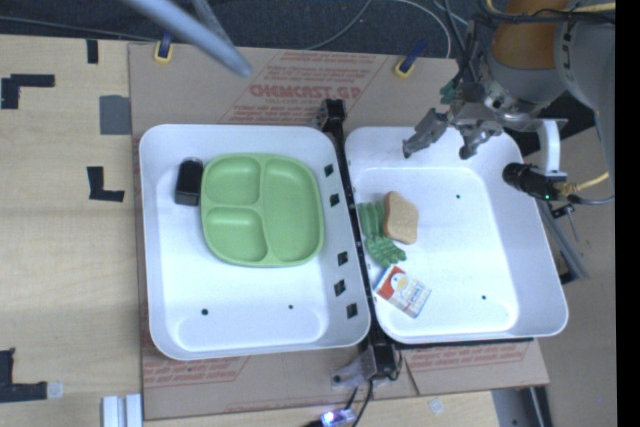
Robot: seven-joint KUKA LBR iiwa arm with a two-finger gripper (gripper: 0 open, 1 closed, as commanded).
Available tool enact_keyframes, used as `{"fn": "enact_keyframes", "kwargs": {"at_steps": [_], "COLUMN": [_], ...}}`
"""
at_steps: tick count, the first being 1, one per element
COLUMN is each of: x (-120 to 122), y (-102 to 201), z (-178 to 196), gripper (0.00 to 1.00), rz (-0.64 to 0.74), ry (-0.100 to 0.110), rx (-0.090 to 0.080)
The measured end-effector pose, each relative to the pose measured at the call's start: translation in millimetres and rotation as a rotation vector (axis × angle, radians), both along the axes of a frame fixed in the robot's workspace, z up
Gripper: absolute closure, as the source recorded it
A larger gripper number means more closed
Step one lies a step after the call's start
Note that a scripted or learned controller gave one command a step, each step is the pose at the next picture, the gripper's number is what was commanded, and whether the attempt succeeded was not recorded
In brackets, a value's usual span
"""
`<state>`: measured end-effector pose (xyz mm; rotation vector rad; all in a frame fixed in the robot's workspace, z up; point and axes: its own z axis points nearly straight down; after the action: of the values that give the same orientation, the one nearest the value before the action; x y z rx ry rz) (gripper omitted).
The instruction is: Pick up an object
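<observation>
Pincer [447, 141] over far edge of right bin [520, 245], fingers spread apart, nothing btwn them. Nearest target: tan sponge [401, 216] near bin's left edge, beside green item [378, 235]. Sponge lies toward near-left of pincer; long axis approx far-to-near.

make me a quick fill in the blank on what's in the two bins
The green divided plate lies in the ____ bin.
The black block touches the plate's ____ edge.
The tan sponge lies in the ____ bin, beside the green toy.
The gripper hangs over the right bin's ____ edge, fingers spread, holding nothing.

Missing words: left; left; right; far
</observation>
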<state>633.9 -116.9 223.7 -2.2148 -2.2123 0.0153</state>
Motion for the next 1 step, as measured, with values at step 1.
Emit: {"fn": "enact_keyframes", "kwargs": {"at_steps": [1], "x": [2.6], "y": [0.2], "z": [8.1], "gripper": [0.0], "rz": [0.003], "ry": [-0.013], "rx": [-0.001]}}
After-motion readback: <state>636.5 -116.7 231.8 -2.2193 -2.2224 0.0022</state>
